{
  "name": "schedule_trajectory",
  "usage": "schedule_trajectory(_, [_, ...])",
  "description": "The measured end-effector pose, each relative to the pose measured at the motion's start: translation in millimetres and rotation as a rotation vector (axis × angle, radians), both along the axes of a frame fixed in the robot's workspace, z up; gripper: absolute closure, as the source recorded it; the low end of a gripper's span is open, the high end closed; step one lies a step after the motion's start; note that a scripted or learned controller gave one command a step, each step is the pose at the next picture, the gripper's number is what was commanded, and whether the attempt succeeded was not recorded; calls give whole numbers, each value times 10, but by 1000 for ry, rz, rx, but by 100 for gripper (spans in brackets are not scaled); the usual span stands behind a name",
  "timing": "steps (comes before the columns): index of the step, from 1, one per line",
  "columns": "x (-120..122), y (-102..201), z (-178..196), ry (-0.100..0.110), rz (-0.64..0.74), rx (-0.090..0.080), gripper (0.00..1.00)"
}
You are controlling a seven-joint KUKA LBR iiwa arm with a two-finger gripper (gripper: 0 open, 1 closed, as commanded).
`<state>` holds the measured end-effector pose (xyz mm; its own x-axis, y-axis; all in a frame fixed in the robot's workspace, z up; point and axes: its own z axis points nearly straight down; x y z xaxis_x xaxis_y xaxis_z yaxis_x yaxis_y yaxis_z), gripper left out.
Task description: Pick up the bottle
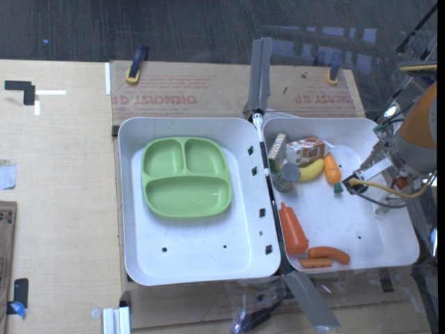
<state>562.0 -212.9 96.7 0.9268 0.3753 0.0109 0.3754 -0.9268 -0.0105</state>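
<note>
Orange-red plastic identifies the bottle (293, 231). We find it lying on its side in the right bin (389, 245), hard along that bin's left wall, with its narrow nozzle toward the far end. Two sausages (327, 255) lie just beside its base. Farther back, a carrot (332, 169), a banana (310, 172), a small carton (306, 149) and a grey can (284, 178) are clustered together, apart from the bottle.

The gripper (381, 202) hangs over the right half of the same bin, well apart from the bottle and holding nothing that we can see. Whether the claw is spread or pressed together we cannot tell (the wrist hardware masks it from this angle).

We judge the pick not yet begun. The bottle's position against the wall matters, since that side offers little room. A grasp across the body, clear of the sausages, looks the likelier approach.

The left bin (132, 207) holds a green divided plate (186, 178), which plays no part here.
</note>
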Motion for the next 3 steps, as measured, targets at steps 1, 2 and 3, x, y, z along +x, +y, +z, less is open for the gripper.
schedule_trajectory(1, [895,50,-68,11,-171,-13,0])
schedule_trajectory(2, [894,-19,-65,12,-173,-4,0])
schedule_trajectory(3, [926,-23,-73,17,-175,-3,0])
